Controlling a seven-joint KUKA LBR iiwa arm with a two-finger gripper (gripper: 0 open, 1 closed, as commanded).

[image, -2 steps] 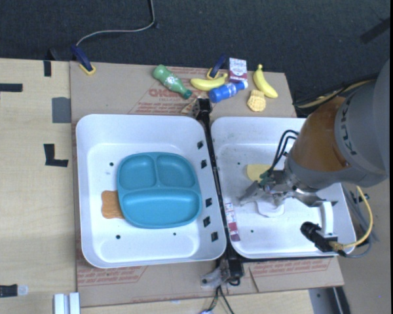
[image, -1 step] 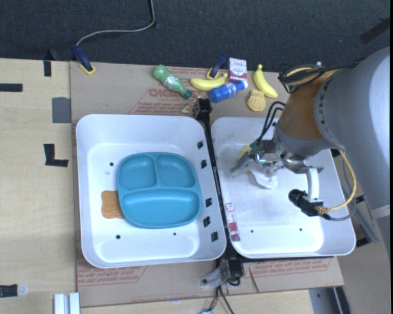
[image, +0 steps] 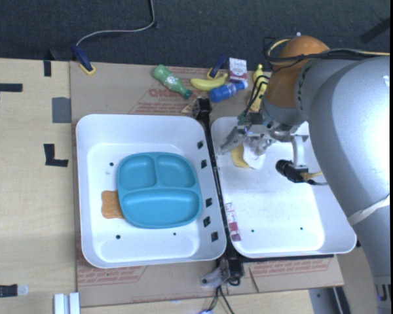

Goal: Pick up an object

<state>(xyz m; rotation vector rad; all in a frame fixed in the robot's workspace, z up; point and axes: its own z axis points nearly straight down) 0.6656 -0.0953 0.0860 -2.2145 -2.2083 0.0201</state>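
Grey arm loomed closest; gripper hung low over yellow object in right bin (grip state indiscernible), apparently positioned for pickup.

The bench bears two white bins and scattered toys.

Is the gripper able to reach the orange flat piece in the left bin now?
Probably only partly: the orange flat piece lies half under the blue divided plate, and the gripper hangs over the right bin.
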